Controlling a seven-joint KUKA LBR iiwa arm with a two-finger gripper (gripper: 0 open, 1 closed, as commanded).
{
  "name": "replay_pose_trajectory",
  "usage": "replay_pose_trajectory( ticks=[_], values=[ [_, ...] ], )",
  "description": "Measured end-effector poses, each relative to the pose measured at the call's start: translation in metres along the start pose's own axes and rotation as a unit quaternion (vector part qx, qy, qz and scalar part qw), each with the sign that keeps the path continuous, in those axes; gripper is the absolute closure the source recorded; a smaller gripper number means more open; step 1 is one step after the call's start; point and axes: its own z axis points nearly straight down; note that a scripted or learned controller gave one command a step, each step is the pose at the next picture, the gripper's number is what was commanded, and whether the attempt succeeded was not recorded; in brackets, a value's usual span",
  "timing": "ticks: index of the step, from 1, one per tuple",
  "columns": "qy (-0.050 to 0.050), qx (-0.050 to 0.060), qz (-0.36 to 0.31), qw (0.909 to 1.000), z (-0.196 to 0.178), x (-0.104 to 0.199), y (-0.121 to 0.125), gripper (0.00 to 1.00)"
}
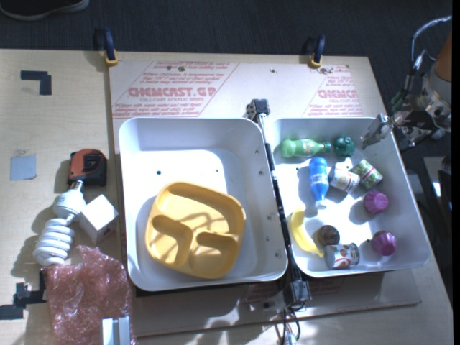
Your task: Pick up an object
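The right bin [359, 267] holds several small items: a green bottle [302, 148], a dark green ball [344, 146], a blue bottle [318, 178], a white can [343, 180], a green striped can [368, 172], two purple pieces [375, 203] [384, 243], a yellow banana [303, 234], a brown round lid [328, 234] and a red-and-white can [341, 254]. My gripper [375, 130] hangs over the bin's far right corner, to the right of the dark green ball, with nothing seen in it. The arm comes in from the right edge.
The left bin [129, 192] holds a yellow divided plate [194, 228]. Left of the bins lie a tape measure [88, 166], a spiral light bulb [59, 228], a white cube [99, 214] and pink bubble wrap [86, 286]. Two clamps [106, 45] [315, 49] grip the board's far edge.
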Motion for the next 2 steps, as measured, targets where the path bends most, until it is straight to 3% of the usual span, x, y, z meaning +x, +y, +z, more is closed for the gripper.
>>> replay_pose_trajectory(
  ticks=[1, 2],
  values=[
    [0.0, 0.0, 0.0, 1.0, 0.152, -0.034, 0.033, 0.0],
    [0.0, 0.0, 0.0, 1.0, 0.17, 0.003, 0.005, 0.0]
  ],
)
